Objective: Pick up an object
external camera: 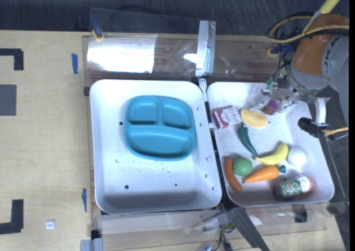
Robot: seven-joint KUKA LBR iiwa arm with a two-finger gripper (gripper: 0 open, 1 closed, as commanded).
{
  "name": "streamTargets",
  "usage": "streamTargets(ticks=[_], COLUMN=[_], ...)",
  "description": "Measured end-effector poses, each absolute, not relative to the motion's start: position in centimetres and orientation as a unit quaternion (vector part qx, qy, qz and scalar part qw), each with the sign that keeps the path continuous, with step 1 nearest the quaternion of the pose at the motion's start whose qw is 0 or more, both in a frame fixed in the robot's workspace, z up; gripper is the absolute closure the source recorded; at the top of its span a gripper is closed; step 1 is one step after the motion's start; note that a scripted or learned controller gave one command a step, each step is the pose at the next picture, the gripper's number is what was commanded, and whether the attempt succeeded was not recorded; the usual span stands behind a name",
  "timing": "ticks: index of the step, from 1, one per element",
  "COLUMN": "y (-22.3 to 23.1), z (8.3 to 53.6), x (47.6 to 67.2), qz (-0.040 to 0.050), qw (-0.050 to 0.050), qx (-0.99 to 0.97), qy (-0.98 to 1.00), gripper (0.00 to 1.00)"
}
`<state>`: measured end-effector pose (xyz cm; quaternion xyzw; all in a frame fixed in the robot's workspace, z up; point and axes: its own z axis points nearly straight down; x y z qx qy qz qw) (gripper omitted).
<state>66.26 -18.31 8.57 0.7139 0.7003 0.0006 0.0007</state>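
My gripper [270,102] hangs low over the back of the right bin [324,161], reaching in from the right under the orange-banded wrist [310,59]. Just to its lower left lies a yellow lemon-like piece [254,118], close to the gripper's tip. Whether they touch I cannot tell. Further left is a maroon packet [226,116]. A dark green pepper [246,139], a banana [273,155], a white egg [297,158], a carrot [262,175], a green ball [242,166], a red-orange sausage [232,175] and a green-labelled jar [293,187] lie toward the bin's front.
The left bin [111,172] holds a blue divided plate [160,126]. A metal divider [206,50] and clear plastic sheeting stand behind the bins. Cables [285,28] loop near the arm at the upper right. Wooden bench surface [39,150] extends to the left.
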Motion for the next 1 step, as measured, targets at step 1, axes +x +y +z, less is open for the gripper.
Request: streamTargets(ticks=[1], y=[-18.26], z=[9.94], x=[66.44], qz=[0.0022], qw=[0.003], qx=[0.713], qy=[0.701], gripper=[1.00])
